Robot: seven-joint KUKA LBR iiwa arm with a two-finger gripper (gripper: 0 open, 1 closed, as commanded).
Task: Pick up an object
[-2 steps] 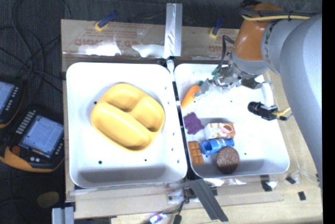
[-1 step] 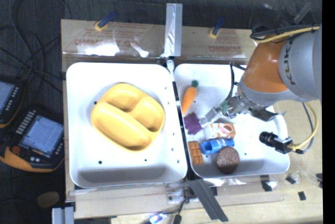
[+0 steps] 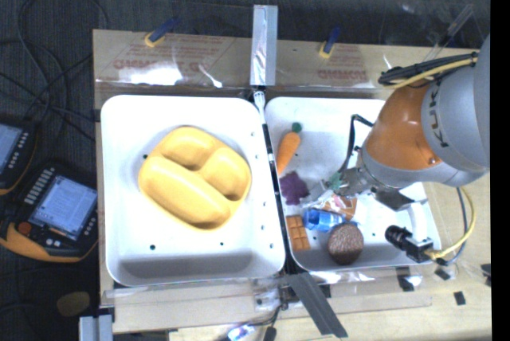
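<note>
Camera view, from above: two white bins sit side by side on the bench. Left bin holds one item, a large yellow bun-shaped object, lying near the middle of the floor and tilted across it. Right bin holds several small items. A carrot lies against the left wall, green tip pointing away from the viewer. Just below it sits a purple grape bunch. An orange waffle-like block rests near the front left corner. A blue packet lies beside the block, and a brown round item sits just in front of the packet, near the front wall. The arm reaches over the right bin from the right. The gripper is low over the centre of that bin, just above the packet; finger state cannot be determined, as the tips blend into the clutter.
</note>
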